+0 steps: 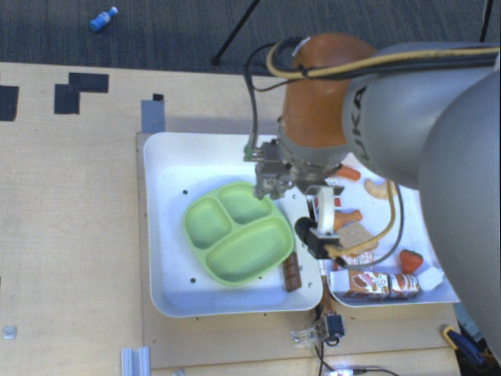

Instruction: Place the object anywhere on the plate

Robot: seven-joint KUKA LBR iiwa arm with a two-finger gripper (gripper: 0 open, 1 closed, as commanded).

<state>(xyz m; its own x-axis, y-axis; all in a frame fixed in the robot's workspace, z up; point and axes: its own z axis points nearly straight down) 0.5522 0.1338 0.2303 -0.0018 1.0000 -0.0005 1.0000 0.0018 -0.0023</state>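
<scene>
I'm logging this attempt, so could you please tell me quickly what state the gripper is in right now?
Gripper: cannot be told; it sits at the upper right edge of the green plate, largely hidden under the arm's wrist.

Bench (70, 233): two white bins are being borne.
Right bin (438, 292): mixed small items are being held.
Blue object (102, 19): being left lying on the carpet (156, 14).
</scene>
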